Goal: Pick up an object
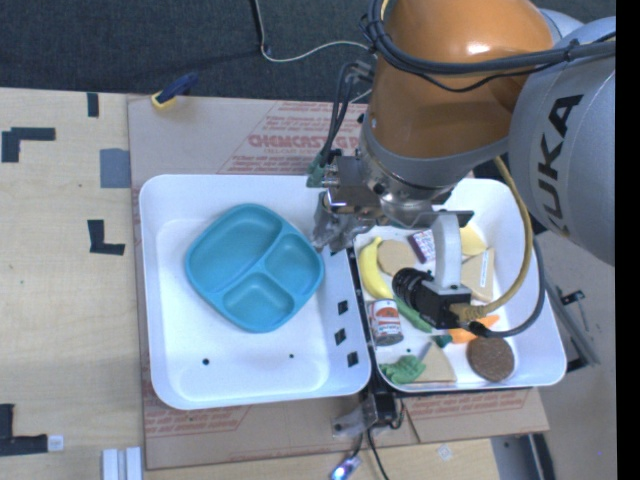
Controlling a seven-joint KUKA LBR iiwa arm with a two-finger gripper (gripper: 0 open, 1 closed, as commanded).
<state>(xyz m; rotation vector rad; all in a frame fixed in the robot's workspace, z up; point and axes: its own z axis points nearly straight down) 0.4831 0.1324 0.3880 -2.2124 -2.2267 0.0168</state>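
**Operator:** Where is the arm right now?

**Describer:** You are looking down at a slant on two shallow white bins set side by side on a cardboard sheet (230, 138), which lies on a pale wood tabletop (60, 298). The grey arm with its large orange band comes in from the right and covers the upper right of the frame. Its gripper (335, 223) sits just right of centre, over the strip where the two bins meet, near their upper edges. You cannot tell from this view whether it is spread or closed.

**Operator:** What is there to pick up?

**Describer:** In the left bin (160, 298) you have a light blue divided plate (255, 266) with three compartments, lying in the upper middle, its right rim close to the gripper. The right bin (545, 353) is crowded. A banana (372, 268) lies along its left side, just beside a tan round slice (395, 256) partly hidden under the wrist. Below the banana is a small can (386, 320) with a red label. At the bottom edge lies a green piece (405, 370), and to its right a brown round disc (491, 358). A small orange piece (470, 334) lies just above the disc.

**Operator:** Anything outside the bins?

**Describer:** A yellow and blue clip (175, 88) rests at the cardboard's upper left corner.
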